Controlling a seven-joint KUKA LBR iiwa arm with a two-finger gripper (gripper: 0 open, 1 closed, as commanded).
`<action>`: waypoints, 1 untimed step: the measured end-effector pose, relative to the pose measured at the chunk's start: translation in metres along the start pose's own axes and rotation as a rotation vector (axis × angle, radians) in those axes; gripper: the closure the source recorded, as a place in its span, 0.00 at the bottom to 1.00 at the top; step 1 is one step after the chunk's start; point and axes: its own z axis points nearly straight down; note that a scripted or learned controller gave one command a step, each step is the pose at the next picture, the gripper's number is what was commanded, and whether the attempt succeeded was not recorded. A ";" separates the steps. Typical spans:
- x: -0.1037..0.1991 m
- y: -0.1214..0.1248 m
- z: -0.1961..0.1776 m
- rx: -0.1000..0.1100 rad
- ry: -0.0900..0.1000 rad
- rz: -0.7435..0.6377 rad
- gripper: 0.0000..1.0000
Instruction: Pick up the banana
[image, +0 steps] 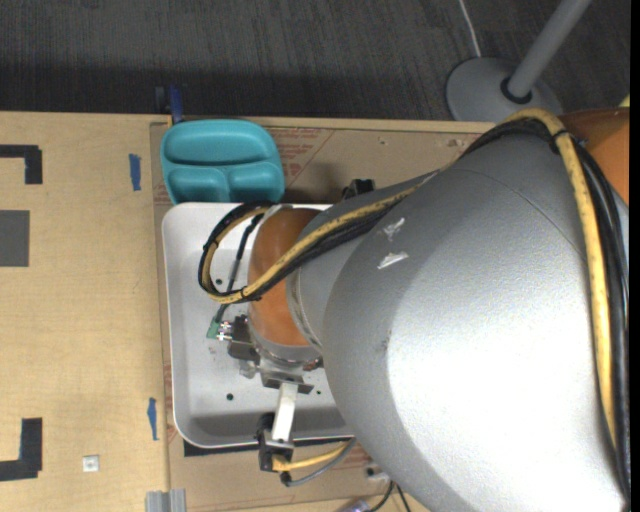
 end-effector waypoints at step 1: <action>0.000 0.000 -0.010 0.000 0.000 0.000 1.00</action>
